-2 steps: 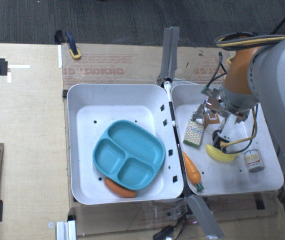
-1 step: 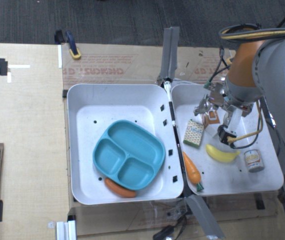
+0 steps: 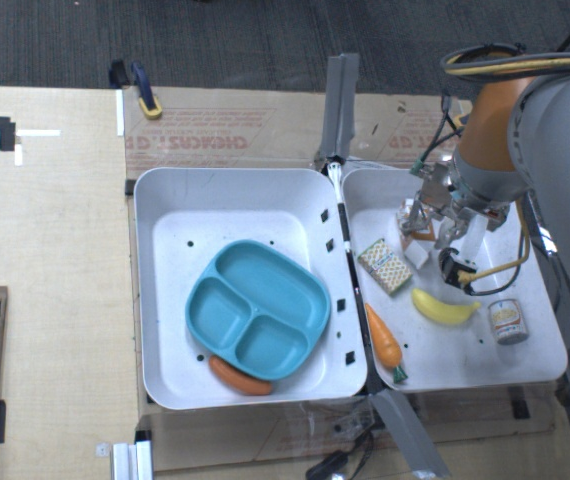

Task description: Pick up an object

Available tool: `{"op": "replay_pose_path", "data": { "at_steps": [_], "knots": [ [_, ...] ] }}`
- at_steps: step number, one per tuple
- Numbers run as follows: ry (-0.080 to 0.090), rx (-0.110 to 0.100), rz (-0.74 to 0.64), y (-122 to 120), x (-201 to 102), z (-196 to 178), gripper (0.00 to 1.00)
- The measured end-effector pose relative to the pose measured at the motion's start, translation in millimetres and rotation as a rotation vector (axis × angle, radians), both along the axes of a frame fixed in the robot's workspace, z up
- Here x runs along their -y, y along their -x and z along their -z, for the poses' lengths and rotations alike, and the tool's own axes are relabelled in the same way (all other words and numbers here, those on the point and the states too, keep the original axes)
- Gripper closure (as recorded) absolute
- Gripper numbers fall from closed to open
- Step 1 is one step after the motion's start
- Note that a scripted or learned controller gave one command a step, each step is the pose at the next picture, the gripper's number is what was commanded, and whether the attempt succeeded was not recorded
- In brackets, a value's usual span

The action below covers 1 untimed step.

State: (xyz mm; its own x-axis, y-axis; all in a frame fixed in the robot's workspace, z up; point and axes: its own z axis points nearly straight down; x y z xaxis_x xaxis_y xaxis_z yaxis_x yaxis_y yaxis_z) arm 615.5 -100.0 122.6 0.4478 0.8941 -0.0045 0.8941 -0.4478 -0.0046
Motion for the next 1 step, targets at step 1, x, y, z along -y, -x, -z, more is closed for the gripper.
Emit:
{"op": "replay_pose_path", "data": {
  "at_steps": [1],
  "knots": [
    [-0.001,0.002,-0.086,-4.4,-87.3,-140.9,1.0]
  ]
}}
